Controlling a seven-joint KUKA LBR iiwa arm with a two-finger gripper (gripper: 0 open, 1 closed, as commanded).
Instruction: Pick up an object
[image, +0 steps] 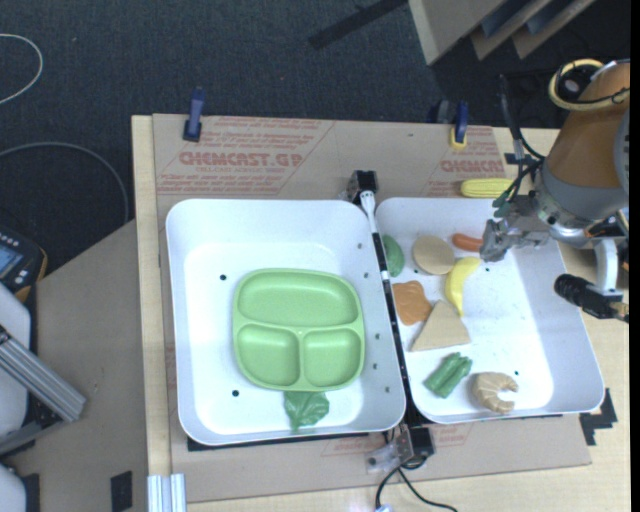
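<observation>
With its opening too blurred to tell, the gripper (497, 240) hovers just right of the yellow banana (458, 282), nothing visibly held; approach is likely underway, and next comes lowering onto 1 item.

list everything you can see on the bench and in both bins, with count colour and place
left bin: 1, white, left half of bench
right bin: 1, white, right half
divided plate: 1, light green, middle of left bin
leafy piece: 1, green, left bin, below plate
banana: 1, yellow, right bin, by gripper
round flat piece: 1, tan, right bin top
orange slab: 1, right bin left side
wedge: 1, beige, right bin middle
bean pod: 1, green, right bin bottom
bread roll: 1, brown, right bin bottom
corn cob: 1, yellow, bench above right bin
clamps: 2, blue, bench's far edge
gripper: 1, grey, over right bin top
</observation>
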